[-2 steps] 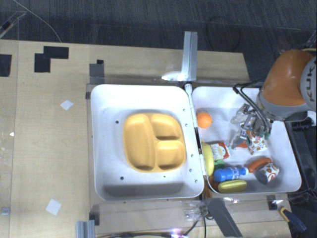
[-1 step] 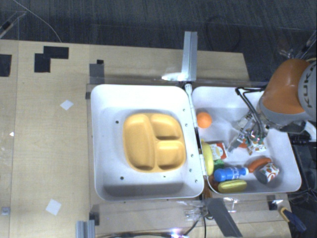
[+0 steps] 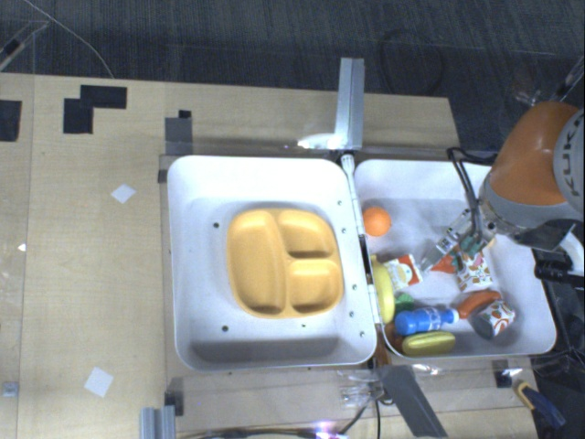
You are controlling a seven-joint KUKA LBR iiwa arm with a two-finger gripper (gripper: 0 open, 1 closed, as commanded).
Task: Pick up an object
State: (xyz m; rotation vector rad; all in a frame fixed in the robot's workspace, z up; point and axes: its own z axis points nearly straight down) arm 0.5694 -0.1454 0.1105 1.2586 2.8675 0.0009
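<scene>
We see the jaws (image 3: 460, 240) lowered into the right bin (image 3: 430, 188), though we cannot tell whether they are apart or closed. Just below them lies a small patterned packet (image 3: 474, 270), touching or nearly so. Left of the jaws sits an orange ball (image 3: 376, 220); below and left lie a blue bottle (image 3: 425, 319) and a yellow banana (image 3: 383, 293). Far left, the left bin (image 3: 196, 245) holds a yellow divided tray (image 3: 281, 262).

Left bin (image 3: 187, 273) held a yellow divided tray (image 3: 281, 262). Right bin (image 3: 411, 181) held an orange ball (image 3: 377, 220), a blue bottle (image 3: 424, 320), a yellow-green piece (image 3: 429, 342) and small packets. Gripper (image 3: 462, 240) hung low over the packets, arm (image 3: 539, 167) entering from right
</scene>
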